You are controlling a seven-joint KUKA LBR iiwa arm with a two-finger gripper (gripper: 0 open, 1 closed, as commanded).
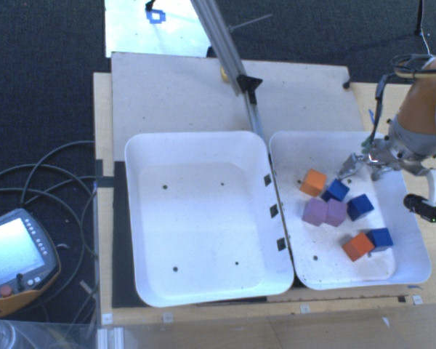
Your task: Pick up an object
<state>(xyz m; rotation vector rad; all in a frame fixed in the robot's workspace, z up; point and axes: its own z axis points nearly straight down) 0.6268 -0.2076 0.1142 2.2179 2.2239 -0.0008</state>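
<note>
- Camera view: we've got the gripper (354, 167) hanging over the right bin (414, 267), just above a blue cube (338, 190).
- Claw state? We honestly can't tell.

Seven small cubes sit loosely clustered in the right bin (410, 267). Upper group: orange cube (313, 182) w/ a blue cube (337, 190) just beside it; below them two purple cubes (315, 212) (336, 212) touching side by side, a blue cube (360, 206) near their right. Lower down, an orange cube (357, 246) touches a blue cube (380, 238).
</note>
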